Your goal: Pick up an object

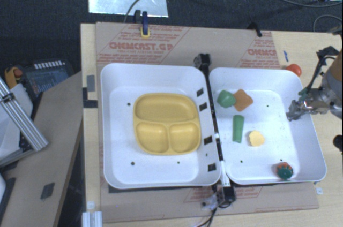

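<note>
My arm is cut off by the right side of the frame, so little more than my wrist and claw (293, 111) can be seen, at the right wall of the right bin (310, 137). The claw is small and blurred against the white, and I cannot tell whether it is apart or together; nothing can be made out in it.

The right bin holds five things. A green rounded piece (226, 98) lies near the far left corner, touching an orange-brown piece (243, 99) just beside it. Nearer the middle lies a green cylinder (237, 128), with a yellow piece (256, 138) just beside it on the right. In the near right corner sits a small object coloured red and green (284, 170), too small to make out. All five lie apart from my claw.

The left bin (120, 113) holds a yellow divided tray (166, 122) with three compartments.

A red-orange round thing (293, 69) sits on the table (236, 44) outside the right bin's far corner.
</note>
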